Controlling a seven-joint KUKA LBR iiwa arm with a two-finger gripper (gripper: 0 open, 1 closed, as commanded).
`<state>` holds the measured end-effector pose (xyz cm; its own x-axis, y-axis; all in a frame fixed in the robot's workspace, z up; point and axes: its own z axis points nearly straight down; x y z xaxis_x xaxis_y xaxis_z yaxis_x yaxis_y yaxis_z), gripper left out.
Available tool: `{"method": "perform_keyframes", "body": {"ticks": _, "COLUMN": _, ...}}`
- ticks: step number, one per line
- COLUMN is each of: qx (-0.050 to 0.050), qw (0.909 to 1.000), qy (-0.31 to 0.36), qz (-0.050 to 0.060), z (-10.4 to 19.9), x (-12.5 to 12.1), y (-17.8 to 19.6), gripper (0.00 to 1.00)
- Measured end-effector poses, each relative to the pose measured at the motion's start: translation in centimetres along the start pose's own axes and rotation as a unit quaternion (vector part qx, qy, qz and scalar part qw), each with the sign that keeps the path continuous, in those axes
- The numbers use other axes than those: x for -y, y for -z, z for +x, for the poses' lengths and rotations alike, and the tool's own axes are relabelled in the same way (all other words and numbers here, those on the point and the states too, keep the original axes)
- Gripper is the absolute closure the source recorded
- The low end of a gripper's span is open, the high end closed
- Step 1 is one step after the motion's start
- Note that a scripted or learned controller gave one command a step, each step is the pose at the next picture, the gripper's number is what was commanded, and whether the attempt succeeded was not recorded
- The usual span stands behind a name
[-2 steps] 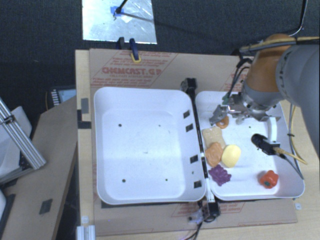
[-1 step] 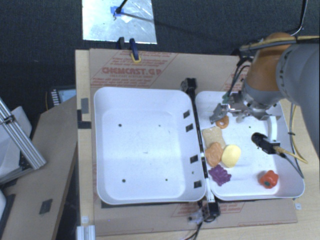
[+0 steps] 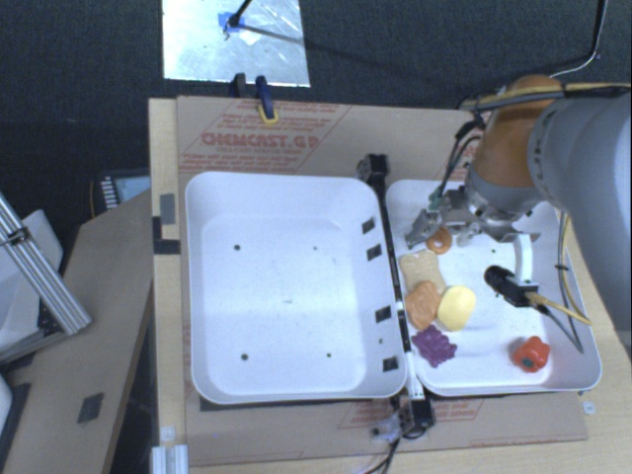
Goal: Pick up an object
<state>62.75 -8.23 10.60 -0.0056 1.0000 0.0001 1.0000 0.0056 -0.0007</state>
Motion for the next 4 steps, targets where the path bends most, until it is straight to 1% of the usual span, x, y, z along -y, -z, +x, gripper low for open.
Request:
{"method": "perform_keyframes", "body": {"ticks": 1, "qx": 0.000, "qw": 1.0000, "qy": 0.000, "qz": -0.002, "z": 0.0, "x": -0.1, "y": 1.3, "gripper": 1.00}}
{"method": "perform_keyframes", "body": {"ticks": 2, "qx": -0.002, "qw": 1.0000, "qy": 0.004, "qz": -0.005, "z": 9.6, "x": 0.0, "y": 8.3, "gripper": 1.00}}
{"method": "perform_keyframes", "body": {"ticks": 3, "qx": -0.002, "qw": 1.0000, "qy": 0.002, "qz": -0.002, "z": 13.7, "x": 3.2, "y": 12.1, "gripper": 1.00}}
{"method": "perform_keyframes", "body": {"ticks": 4, "qx": 0.000, "qw": 1.0000, "qy": -0.003, "qz": -0.004, "z": 11.2, "x": 7.4, "y": 18.9, "gripper": 1.00}}
